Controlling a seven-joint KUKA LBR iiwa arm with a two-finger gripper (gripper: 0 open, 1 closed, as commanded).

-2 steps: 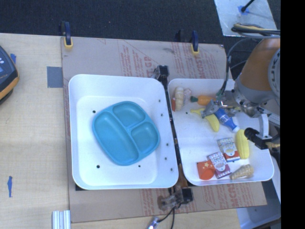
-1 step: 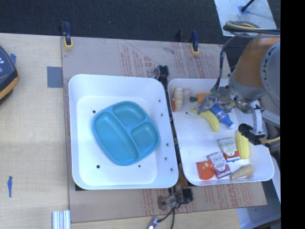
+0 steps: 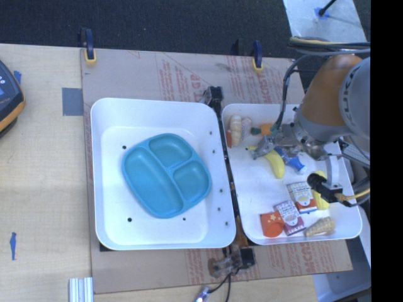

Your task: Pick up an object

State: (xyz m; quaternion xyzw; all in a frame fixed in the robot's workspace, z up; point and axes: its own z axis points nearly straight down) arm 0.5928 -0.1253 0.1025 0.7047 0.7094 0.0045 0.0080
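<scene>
While it hangs over the right bin (image 3: pixel 252 234), the claw (image 3: pixel 267 145) touches the banana (image 3: pixel 274 163); its opening is unclear.

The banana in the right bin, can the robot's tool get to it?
Probably yes. The banana lies on top in the right bin, nothing covering it, and the tool hangs just above its upper end. Small toys crowd beside it, so a clean grab isn't sure.

Two bins sit side by side mid-frame. The left bin (image 3: pixel 101 168) holds a divided plate (image 3: pixel 165 175) at its centre. The right bin (image 3: pixel 252 225) holds a banana (image 3: pixel 274 164) near its upper middle, small cartons (image 3: pixel 295 207) lower right, and a cone (image 3: pixel 319 227) at the bottom right corner.
</scene>
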